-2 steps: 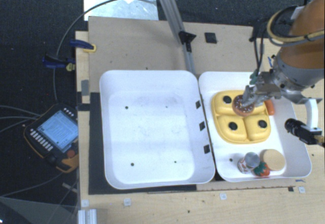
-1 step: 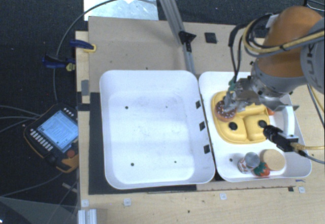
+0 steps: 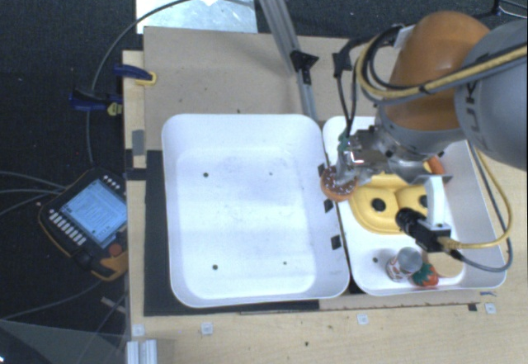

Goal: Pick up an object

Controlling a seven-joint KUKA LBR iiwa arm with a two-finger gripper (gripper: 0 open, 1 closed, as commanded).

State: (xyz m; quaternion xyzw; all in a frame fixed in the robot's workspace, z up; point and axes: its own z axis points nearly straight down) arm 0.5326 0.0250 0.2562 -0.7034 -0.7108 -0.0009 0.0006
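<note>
Gripper [image 3: 342, 166] sat over right bin [image 3: 334, 133], right of frame centre, above brown disc [image 3: 335, 183]; grip state unclear

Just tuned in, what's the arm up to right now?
The arm is reaching in over the right bin, its gripper low near that bin's left wall, beside a small brown round object. Whether it holds anything can't be told from here. A yellow object lies just beside the gripper, and a few small items sit at the bin's near end. The left bin has no arm over it.
</note>
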